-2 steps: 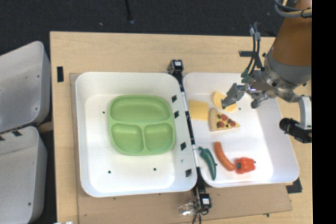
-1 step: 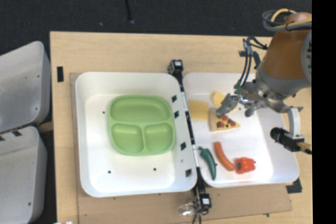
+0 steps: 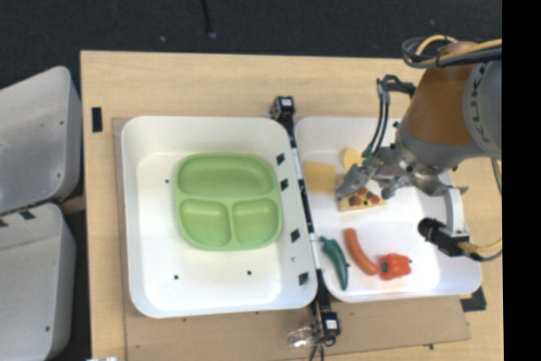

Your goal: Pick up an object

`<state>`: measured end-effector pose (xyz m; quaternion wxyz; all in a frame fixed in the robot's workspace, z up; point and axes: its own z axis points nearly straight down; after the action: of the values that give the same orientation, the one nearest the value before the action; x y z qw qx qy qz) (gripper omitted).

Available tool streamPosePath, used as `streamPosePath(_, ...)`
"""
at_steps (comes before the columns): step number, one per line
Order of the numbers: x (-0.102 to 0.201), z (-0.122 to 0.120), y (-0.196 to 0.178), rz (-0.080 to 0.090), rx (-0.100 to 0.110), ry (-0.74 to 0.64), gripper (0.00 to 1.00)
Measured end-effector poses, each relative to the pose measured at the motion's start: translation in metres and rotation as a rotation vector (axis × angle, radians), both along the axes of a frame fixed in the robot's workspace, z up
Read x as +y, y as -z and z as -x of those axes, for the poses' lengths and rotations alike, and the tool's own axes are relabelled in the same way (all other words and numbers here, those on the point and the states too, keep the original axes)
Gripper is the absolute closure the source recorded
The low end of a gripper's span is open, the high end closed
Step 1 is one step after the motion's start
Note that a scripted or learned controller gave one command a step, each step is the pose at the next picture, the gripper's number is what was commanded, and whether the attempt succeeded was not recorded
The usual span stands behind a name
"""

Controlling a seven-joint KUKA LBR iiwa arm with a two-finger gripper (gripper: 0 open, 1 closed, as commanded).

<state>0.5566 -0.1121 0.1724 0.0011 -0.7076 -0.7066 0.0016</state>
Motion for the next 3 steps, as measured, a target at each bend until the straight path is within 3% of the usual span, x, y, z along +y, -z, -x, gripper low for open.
streamPosePath(1,-0.004,-0.009,0.052,0.001,-0.001,0.001,0.00)
streamPosePath(2,-0.005,-0.010,0.038,0.000,-0.007,0.007,1.00)
streamPosePath(3,-0.005,-0.014,-0.026,0.001,-0.011,-0.005,1.00)
